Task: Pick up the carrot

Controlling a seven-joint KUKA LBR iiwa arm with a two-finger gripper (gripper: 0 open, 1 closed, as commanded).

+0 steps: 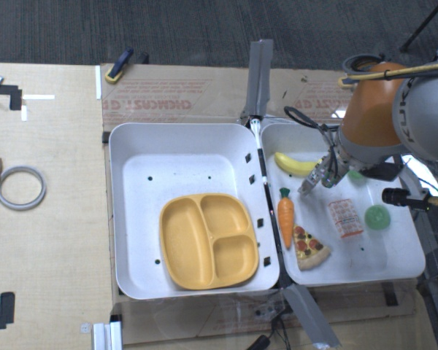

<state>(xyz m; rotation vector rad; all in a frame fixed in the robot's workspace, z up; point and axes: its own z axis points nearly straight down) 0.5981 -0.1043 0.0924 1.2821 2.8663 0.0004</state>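
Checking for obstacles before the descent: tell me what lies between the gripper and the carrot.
Bare white bin floor. In the camera view the gripper hangs just up and right of the carrot; the banana sits above that stretch, the pizza slice below.

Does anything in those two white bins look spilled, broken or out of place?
Nothing stands out. The orange toy carrot, yellow banana and pizza slice lie loose but intact in the right bin; the yellow divided plate sits flat in the left bin.

A robotics lab: a pale wooden surface (51, 254) bearing two shallow white plastic bins (128, 217), a grey tape roll (20, 187), and dark carpet (204, 13) behind.
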